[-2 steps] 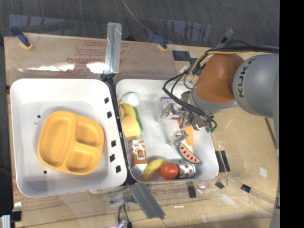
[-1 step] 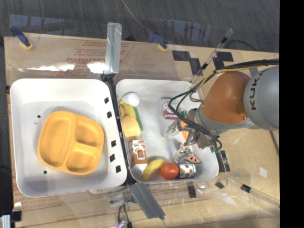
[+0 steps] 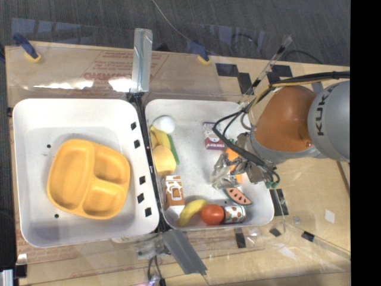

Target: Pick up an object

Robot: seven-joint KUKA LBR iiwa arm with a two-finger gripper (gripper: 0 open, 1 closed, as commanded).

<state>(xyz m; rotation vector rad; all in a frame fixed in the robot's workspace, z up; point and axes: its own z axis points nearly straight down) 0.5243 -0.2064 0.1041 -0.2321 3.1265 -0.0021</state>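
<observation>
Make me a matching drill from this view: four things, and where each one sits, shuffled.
Things:
1. yellow tray
2. white egg
3. tomato
4. gripper

Places:
A. near edge of the right bin
B. over the right bin's right half
C. left bin
D. far left corner of the right bin

Pairs: 1-C, 2-D, 3-A, 4-B

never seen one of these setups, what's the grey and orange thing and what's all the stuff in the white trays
It is a robot arm, seen from one camera fixed above the bench and looking down at a slant. It reaches in from the right. Its end effector hangs low over the right bin; whether it grips anything cannot be told. That bin holds toy food and small packs: a white egg, a banana, a tomato, a watermelon slice, a small can and a little carton. The left bin holds a yellow divided plate.
</observation>
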